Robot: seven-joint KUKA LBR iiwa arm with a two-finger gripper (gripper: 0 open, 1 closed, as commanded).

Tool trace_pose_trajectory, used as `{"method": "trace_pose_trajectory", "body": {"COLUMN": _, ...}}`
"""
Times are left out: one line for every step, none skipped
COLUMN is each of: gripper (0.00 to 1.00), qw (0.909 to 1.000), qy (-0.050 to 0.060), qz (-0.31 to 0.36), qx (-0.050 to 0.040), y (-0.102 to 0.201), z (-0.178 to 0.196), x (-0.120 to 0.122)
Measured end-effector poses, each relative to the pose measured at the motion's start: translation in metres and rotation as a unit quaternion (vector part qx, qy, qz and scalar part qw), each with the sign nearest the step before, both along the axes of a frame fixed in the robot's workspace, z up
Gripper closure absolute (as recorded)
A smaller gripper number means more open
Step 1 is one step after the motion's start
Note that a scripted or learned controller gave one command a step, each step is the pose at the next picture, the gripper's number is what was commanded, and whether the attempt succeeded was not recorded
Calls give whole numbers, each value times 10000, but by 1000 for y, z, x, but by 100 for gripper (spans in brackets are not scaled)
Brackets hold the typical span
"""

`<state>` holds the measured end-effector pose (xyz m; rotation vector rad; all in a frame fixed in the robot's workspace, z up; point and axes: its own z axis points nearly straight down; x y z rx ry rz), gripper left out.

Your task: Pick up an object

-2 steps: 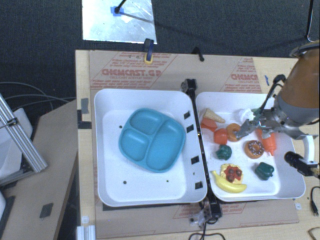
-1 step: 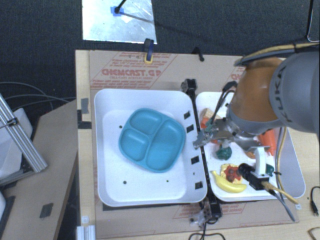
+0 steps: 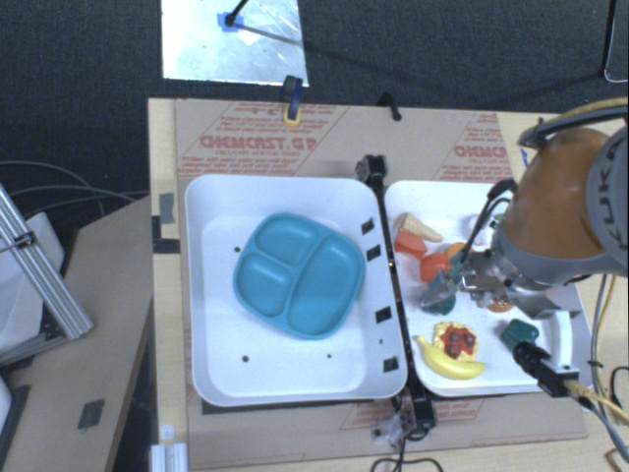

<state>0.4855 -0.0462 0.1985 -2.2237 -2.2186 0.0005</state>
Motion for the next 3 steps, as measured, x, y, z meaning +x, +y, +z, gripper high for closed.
{"method": "trace_pose_trajectory", "body": {"gripper": 0, "qw": 10000, "qy": -34, "qz": 78, "qx": 16, "y": 85, "z": 44, "x": 2}}
{"method": "trace_pose_trajectory", "body": {"gripper": 100, "qw": 10000, "qy": -29, "qz": 44, "qx": 6, "y": 80, "z": 52, "x": 3}}
{"method": "trace_pose_trajectory", "body": {"gripper": 100, "qw": 9999, "qy": -64, "qz": 86, "qx": 36, "y": 181, "z": 153, "x": 5}}
